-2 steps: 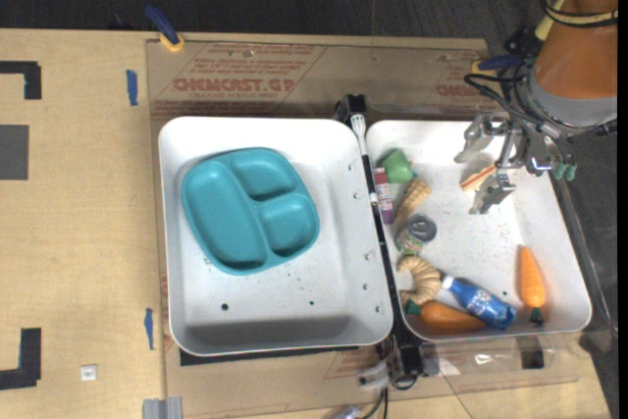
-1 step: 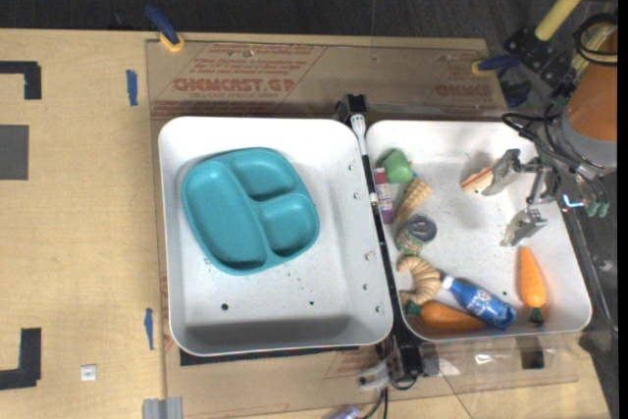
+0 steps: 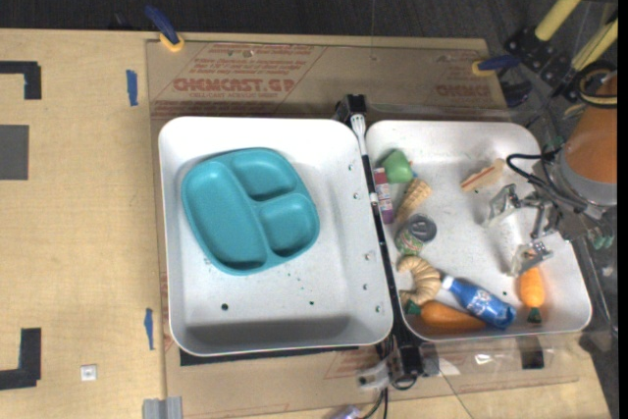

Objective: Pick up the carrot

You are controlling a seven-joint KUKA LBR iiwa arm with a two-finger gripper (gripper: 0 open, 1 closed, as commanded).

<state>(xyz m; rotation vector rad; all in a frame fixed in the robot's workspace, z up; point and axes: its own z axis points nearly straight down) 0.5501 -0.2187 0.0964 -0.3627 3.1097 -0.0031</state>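
The pincer (image 3: 522, 229) hangs over the right-hand bin (image 3: 461, 140), near its right wall, with black cables looping around it and the orange band (image 3: 595, 147) of the arm just above and to the right. From here I cannot tell how far the pincer is parted, and nothing can be made out in its grip; the metal parts blur into the white floor of the bin.

The carrot (image 3: 449, 315) lies flat along the bin's near edge, below and to the left of the pincer and apart from it. A blue and white tube (image 3: 478, 300) rests against its upper side, slanting toward the near right corner. A small orange fruit-like piece (image 3: 532, 288) sits just below the pincer, closer to it than the carrot is.

Further left in the same bin are a twisted tan piece (image 3: 425, 278), a dark round disc (image 3: 422, 231), a waffle cone (image 3: 414, 196) and a green item (image 3: 397, 166); a pale pink-edged piece (image 3: 482, 177) lies toward the far side.

The left bin (image 3: 196, 309) holds a teal divided plate (image 3: 251, 207).

Both bins rest on a cardboard sheet (image 3: 235, 74) on the bench (image 3: 69, 211); its red print reads roughly "CHEMCAST GP", the smaller lines too faint to read.
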